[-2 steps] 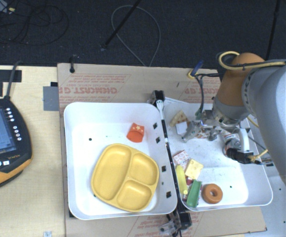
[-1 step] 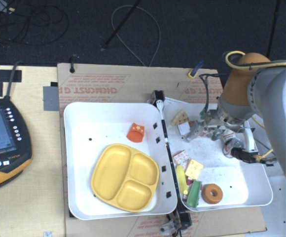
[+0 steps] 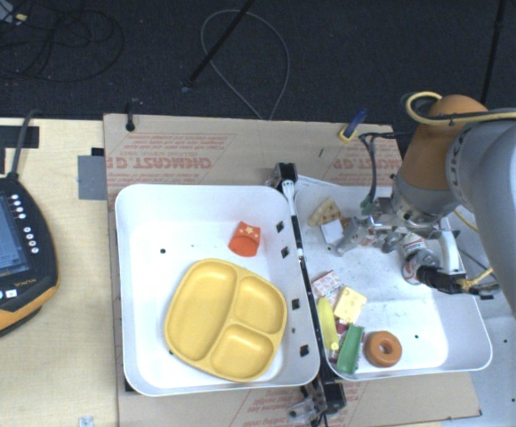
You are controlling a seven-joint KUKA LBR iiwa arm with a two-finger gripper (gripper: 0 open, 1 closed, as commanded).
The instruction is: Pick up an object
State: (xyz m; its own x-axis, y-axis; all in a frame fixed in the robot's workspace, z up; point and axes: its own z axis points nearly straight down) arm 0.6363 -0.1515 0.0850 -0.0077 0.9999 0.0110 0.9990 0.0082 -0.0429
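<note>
I see the left bin [image 3: 142, 238] holding a yellow divided plate [image 3: 224, 319] and an orange block [image 3: 245, 238]. Right bin [image 3: 471, 345], lower part: doughnut [image 3: 383, 349], green marker [image 3: 349, 348], yellow card [image 3: 349, 304]. Pincer [image 3: 351, 236] at its upper middle; can't tell its grip.

**Single fixed overhead camera, looking down at a slant on the bench.**
The view takes in both bins whole: the left bin [image 3: 142, 265] lies near the picture's centre, the right bin [image 3: 454, 345] toward its right side. The far side of the scene is at the top, where dark floor [image 3: 107, 43] with cables lies beyond the bench; the near bench edge is at the bottom. The arm [image 3: 454, 149] enters from the right. A pendant [image 3: 0, 247] sits at the left edge, cut off by the frame. The camera stands at middle distance.
</note>
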